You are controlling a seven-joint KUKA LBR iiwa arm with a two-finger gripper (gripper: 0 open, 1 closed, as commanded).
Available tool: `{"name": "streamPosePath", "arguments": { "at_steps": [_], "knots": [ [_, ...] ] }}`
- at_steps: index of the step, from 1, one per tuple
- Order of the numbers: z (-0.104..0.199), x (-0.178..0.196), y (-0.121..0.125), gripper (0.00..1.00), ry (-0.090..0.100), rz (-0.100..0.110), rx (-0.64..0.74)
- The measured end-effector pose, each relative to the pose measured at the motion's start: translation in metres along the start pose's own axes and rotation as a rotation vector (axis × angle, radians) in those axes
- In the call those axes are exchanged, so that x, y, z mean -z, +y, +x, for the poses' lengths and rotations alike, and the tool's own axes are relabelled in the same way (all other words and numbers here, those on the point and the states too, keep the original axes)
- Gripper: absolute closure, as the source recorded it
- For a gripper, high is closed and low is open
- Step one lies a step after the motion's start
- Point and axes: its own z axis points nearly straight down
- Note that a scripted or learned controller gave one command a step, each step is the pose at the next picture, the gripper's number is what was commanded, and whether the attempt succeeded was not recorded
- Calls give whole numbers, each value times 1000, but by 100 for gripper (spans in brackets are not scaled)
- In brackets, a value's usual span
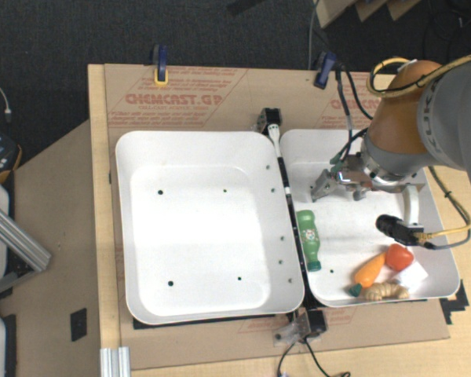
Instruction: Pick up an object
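My gripper (341, 188) hangs over the upper part of the right bin (330, 144), below the grey arm with its orange band (396, 108). Its fingers stand apart with nothing between them, so it is open. A green bottle (307, 239) lies along the right bin's left wall, below and left of the gripper. At the bin's lower right lie an orange carrot (369, 271), a red tomato (399, 256) and a beige knobbly piece (385, 292), all apart from the gripper.
The left bin (141, 210) sits beside the right one, sharing a dark divider (286, 203). A black cable plug (392, 226) juts from the arm above the tomato. Clamps (160, 63) hold the cardboard base.
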Motion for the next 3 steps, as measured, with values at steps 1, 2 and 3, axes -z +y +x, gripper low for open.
{"name": "streamPosePath", "arguments": {
  "at_steps": [1,2,3],
  "knots": [
    [0,13,-1,100,-1,-1,-3],
    [82,89,-30,100,2,2,0],
    [150,164,-25,100,2,-1,2]
  ]
}}
